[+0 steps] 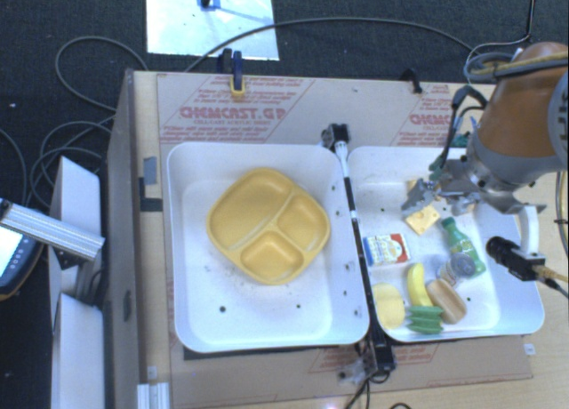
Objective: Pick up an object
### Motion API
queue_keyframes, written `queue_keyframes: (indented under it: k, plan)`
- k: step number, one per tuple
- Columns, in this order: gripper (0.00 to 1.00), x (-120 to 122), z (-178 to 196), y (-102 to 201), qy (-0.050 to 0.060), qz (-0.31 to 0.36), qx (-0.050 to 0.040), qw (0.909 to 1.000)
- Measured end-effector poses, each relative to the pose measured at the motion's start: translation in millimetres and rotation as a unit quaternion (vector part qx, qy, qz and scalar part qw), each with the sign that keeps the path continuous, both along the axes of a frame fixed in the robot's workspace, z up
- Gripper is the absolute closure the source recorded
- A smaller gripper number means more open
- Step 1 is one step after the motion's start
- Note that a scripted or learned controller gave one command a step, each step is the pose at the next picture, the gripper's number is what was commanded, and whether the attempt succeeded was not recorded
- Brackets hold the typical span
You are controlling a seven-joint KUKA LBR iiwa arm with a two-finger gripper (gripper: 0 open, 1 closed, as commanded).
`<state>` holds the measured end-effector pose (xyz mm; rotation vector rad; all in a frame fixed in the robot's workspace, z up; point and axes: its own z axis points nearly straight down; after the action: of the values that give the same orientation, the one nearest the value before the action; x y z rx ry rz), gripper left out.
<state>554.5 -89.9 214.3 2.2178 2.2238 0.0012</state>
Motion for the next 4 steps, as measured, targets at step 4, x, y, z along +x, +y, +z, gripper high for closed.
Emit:
queue_keyframes:
  k: [4]
  plan:
    - [0.0, 108.0, -118.7, -3.1, -0.002, 0.001, 0.0008, 1.0]
